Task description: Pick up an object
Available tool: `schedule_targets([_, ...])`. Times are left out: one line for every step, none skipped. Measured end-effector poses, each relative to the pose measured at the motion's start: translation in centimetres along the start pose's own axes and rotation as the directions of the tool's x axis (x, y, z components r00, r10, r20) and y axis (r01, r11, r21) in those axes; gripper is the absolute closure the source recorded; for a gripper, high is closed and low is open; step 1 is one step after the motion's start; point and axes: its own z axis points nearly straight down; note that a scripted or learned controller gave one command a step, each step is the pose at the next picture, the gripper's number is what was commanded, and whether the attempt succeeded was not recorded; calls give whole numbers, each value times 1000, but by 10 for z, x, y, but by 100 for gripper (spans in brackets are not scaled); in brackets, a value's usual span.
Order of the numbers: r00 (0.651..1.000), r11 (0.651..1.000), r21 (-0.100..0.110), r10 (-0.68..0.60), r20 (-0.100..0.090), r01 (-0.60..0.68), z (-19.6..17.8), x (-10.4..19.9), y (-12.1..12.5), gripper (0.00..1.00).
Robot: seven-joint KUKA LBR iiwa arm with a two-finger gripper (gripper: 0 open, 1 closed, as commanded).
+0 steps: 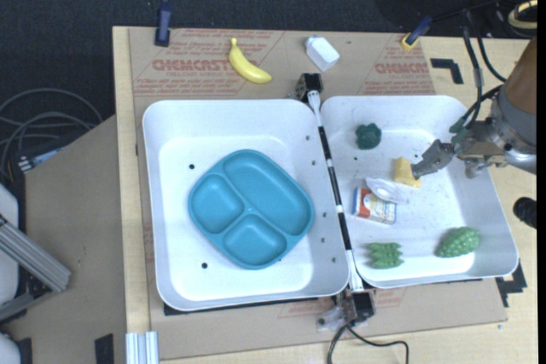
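The right bin (pixel 478 268) holds several small objects: a yellow block (pixel 405 171), a dark green lump (pixel 368 135), a white and red packet (pixel 376 205), a green bumpy toy (pixel 384 255) and a light green bumpy piece (pixel 457 242). My gripper (pixel 454 161) reaches in from the right over this bin's right half. It stands open with nothing between its fingers. Its left fingertip (pixel 431 159) is just right of the yellow block, close to it; I cannot tell whether they touch.
The left bin (pixel 171 141) holds a blue divided plate (pixel 248 207). Behind the bins on the bench lie a yellow banana (pixel 247 64), a white block (pixel 322 53) and a blue clip (pixel 163 23). Cables hang near the arm at the right.
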Motion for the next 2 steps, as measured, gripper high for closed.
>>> schedule_targets([1000, 1000, 1, -1, 0, 1, 65, 16, 66, 0])
schedule_targets([1000, 1000, 1, -1, 0, 1, 129, 40, 106, 0])
